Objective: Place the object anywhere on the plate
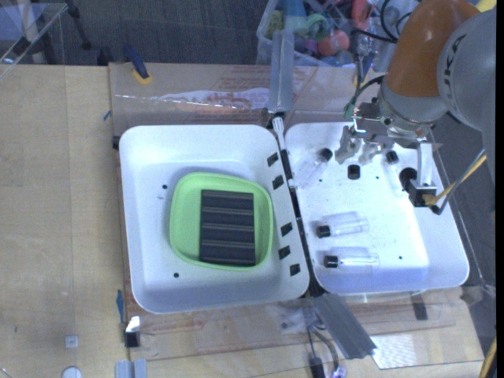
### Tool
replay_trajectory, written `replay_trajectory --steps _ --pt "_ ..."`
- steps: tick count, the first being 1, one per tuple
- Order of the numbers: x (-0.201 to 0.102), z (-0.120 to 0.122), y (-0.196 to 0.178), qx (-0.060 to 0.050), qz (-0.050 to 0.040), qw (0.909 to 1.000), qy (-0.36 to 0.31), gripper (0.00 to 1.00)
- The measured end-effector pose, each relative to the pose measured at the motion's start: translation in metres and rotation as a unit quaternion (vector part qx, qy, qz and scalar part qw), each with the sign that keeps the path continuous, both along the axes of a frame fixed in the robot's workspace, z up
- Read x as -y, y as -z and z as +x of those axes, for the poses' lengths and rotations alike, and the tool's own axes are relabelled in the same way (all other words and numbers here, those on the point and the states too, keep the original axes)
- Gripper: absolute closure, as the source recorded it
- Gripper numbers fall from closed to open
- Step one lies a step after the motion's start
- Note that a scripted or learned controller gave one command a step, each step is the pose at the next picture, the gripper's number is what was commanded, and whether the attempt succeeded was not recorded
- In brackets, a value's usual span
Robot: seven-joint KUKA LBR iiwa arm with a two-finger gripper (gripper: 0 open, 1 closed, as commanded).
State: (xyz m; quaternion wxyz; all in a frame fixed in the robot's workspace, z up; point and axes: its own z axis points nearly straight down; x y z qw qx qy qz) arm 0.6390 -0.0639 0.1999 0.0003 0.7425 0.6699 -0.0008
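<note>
We see two white bins side by side on the bench. In the left bin (142, 211) a green plate (183, 203) lies a little right of centre, and a dark ribbed block (228, 227) rests on it, covering much of the plate's middle; we cannot make out what the block is beyond its four raised bands.

In the right bin (425, 250) two clear vials with black caps lie on their sides toward the near left: one vial (340, 227) farther back, the other vial (350, 259) just nearer. Their glass is so pale against the white floor that their outlines are hard to trace. A few small dark specks sit on the far part of this bin; we cannot tell what they are.

The arm (437, 46) comes in from the right, its orange band cut off by the top edge. The gripper (358, 150) hangs over the far part of the right bin, well apart from both vials. We cannot tell how the gripper is set, since its metal parts blur together and hide it.
</note>
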Motion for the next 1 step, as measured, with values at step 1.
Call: replay_trajectory --steps 1 --pt "0.0000 0.0001 -0.0002 0.000 0.0000 1.0000 0.000 0.00"
